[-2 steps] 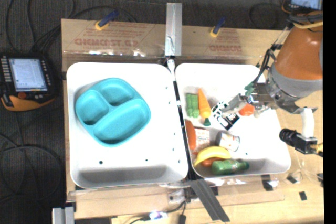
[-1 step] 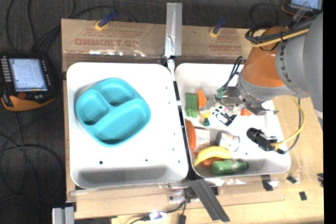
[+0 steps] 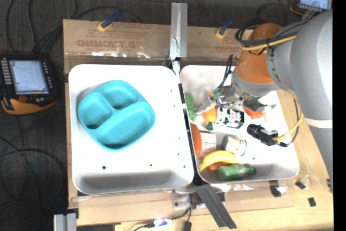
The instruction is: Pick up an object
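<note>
- Objects for picking are crowding the right bin [image 3: 286,162]: a yellow banana [image 3: 217,158], a green bottle-like toy [image 3: 236,171], an orange carrot-like piece [image 3: 197,140], a green piece [image 3: 190,107] by the dividing wall, and a white cup-like item [image 3: 233,144].
- We are seeing the gripper [image 3: 230,114] hanging low over the middle of that bin, its white, patterned body covering the items beneath it; whether it is spread, pressed together or pinching something, we cannot tell.
- We are reading the banana as the nearest clear candidate: it is lying toward the near edge of the bin from the gripper, slightly to the view's left.
- Its long axis is running roughly across the view, curving, with its ends dipping toward the near rim; the green toy is lying just beside it, nearly parallel.
- We are judging that the next move calls for closing across the banana's short width.
- In the left bin [image 3: 86,170], a blue divided plate [image 3: 115,113] is sitting well apart from the arm.
</note>
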`<state>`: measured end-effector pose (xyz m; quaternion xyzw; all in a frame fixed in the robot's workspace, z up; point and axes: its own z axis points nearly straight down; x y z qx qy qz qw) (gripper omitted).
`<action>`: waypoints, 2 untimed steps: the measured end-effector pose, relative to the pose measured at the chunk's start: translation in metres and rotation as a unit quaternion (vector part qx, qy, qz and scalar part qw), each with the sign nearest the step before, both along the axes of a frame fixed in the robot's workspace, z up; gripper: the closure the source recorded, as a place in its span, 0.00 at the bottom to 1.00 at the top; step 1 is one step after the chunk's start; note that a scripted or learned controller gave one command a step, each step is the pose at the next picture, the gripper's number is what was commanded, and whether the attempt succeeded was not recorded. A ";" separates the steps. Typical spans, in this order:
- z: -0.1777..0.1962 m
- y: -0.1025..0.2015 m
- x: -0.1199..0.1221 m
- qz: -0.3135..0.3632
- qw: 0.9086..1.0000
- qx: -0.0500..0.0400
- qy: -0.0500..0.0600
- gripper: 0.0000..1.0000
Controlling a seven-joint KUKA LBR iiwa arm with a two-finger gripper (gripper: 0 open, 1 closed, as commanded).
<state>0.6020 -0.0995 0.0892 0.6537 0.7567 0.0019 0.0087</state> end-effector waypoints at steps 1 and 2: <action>0.007 0.002 0.001 0.000 1.000 0.003 0.002 1.00; 0.128 0.091 0.004 0.061 0.998 0.003 0.010 1.00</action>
